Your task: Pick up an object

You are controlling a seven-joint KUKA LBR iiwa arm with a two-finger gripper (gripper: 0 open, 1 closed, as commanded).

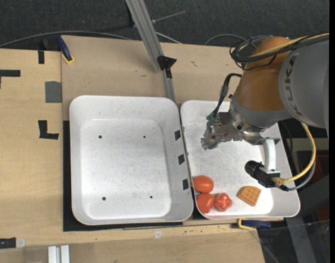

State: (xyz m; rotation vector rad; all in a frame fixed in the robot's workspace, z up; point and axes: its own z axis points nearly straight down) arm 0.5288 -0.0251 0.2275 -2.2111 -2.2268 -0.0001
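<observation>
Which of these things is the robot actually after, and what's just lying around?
For the job:
tool
three red items
tan waffle-like piece
right bin

Lying about:
left bin
blue clamp
metal pole

Left bin [123, 158]: we see its whole floor bare, open to approach from above at every clock direction.
Right bin [227, 158]: we find free floor across its middle, from 12 o'clock down to the centre.
Near edge, 6 o'clock: three red pieces [211, 195] bunch against the shared wall; an orange cracker [249, 195] lies just beside them toward 4 o'clock.
Shared wall [181, 158]: a ridge with dark clips stands between the two bins.
Arm [266, 92]: we see its bulk overhanging the right bin from 3 o'clock, with cables trailing.
Metal post [148, 29]: it slants over the worktop [24, 147] at 12 o'clock.
</observation>
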